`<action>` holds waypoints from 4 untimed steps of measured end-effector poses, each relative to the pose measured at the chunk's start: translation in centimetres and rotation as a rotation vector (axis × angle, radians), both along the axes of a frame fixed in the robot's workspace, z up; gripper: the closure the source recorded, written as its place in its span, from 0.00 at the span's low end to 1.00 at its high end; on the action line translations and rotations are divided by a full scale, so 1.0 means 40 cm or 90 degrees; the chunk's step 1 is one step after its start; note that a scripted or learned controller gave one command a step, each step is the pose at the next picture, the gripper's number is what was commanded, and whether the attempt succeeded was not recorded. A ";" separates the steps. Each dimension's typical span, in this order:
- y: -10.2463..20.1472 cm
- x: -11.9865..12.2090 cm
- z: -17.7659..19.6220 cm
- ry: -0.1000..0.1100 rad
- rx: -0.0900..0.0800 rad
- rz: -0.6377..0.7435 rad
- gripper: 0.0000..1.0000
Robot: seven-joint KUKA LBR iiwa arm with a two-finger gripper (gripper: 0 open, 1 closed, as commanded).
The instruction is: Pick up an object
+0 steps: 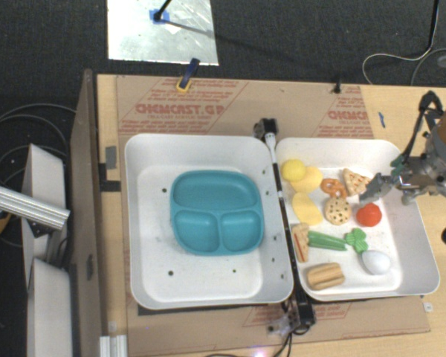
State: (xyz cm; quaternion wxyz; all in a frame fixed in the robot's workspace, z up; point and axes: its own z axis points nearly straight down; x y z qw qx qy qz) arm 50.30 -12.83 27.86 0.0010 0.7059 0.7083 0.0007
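Note:
The right bin [412, 274] holds several toy foods. Among them are a yellow lemon [293, 171], a pretzel [331, 187], a pizza slice [354, 180], a cookie [337, 211] and a red tomato [369, 215]. Lower down lie a green bean pod [325, 240], broccoli [355, 236], a white egg [376, 261] and a bread roll [325, 275]. My gripper [374, 190] reaches in from the right and hangs just above the tomato, beside the pizza slice. I see nothing held in it.
A blue divided plate [215, 211] lies in the left bin [152, 199]. A yellow wedge [307, 207] and a striped strip [301, 242] sit near the rim between the bins. The arm's wrist [438, 162] hangs over the right bin's far right edge.

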 end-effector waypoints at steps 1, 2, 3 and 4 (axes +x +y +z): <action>-0.190 0.173 -0.390 0.001 -0.002 -0.003 0.00; -0.119 0.092 -0.490 0.003 0.001 -0.002 0.00; -0.122 0.098 -0.459 -0.001 0.000 -0.002 1.00; 0.118 0.169 -0.268 -0.005 0.002 0.007 1.00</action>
